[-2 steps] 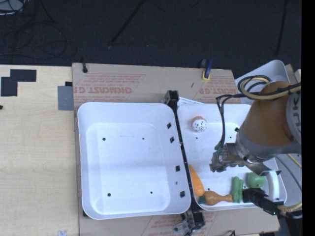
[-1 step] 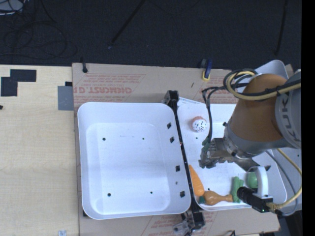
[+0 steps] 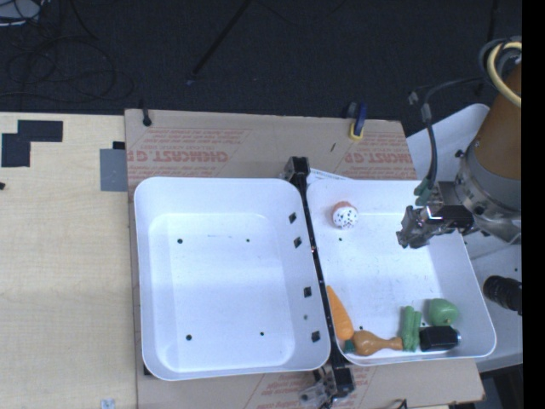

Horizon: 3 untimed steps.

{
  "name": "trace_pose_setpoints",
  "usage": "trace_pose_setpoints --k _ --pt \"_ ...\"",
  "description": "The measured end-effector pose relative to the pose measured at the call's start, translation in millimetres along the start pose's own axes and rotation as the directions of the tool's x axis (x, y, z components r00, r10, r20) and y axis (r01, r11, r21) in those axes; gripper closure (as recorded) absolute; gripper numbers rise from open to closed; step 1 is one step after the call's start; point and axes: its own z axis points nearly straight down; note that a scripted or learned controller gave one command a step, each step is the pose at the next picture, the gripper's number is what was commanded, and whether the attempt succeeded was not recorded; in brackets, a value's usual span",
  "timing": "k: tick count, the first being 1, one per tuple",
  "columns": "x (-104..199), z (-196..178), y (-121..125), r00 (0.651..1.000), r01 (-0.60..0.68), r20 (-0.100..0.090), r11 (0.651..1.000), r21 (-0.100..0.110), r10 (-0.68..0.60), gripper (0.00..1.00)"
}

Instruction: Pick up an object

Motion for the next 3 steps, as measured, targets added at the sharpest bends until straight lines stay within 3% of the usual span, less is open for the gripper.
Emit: trace_pose_setpoints --k 1,2,3 --pt "49.8 185.3 -2.9 1.0 0.002 -0.003 1.0 0.03 -0.001 1.0" --pt "131.2 66.6 11.5 1.0 0.008 -0.003 1.0 0.007 -0.008 1.0" --pt "162.8 83.4 37.2 1.0 0.002 0.0 1.0 0.015 -0.002 1.0"
